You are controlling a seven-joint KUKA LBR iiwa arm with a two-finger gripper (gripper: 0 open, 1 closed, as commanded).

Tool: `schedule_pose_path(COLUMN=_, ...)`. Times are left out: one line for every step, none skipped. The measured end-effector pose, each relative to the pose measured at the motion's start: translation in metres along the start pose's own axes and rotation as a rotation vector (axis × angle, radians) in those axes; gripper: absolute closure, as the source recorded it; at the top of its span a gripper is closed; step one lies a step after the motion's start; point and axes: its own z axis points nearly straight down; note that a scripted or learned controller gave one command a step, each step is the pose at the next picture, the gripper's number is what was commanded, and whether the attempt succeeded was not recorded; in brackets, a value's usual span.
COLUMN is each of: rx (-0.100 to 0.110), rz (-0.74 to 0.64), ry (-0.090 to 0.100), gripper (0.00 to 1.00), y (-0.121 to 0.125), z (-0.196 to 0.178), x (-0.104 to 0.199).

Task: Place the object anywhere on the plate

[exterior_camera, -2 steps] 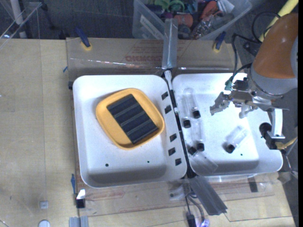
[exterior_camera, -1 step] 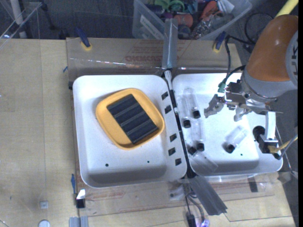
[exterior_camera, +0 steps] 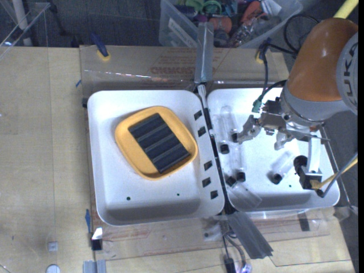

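A yellow plate (exterior_camera: 127,133) lies in the left bin (exterior_camera: 108,198). A black ribbed slab (exterior_camera: 159,143) rests flat across the plate's middle. My gripper (exterior_camera: 264,136) hangs over the right bin (exterior_camera: 256,203), well to the right of the plate. Its fingers (exterior_camera: 247,132) are spread open with nothing between them. The orange band of the arm covers the bin's back right corner.
Several clear tubes with black caps lie in the right bin: one at the left wall (exterior_camera: 224,124), one lower left (exterior_camera: 234,177), one under the gripper (exterior_camera: 278,169). A ridge with black clips (exterior_camera: 206,152) divides the bins. A clear tub of toys (exterior_camera: 227,7) stands behind.
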Motion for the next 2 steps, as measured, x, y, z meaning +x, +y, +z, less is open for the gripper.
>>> schedule_pose_path(rx=0.000, rz=0.029, ry=0.000, gripper=0.00, y=-0.014, z=-0.003, x=0.036)
schedule_pose_path(rx=0.000, rz=0.065, ry=-0.001, gripper=0.00, y=-0.017, z=0.009, x=0.036)
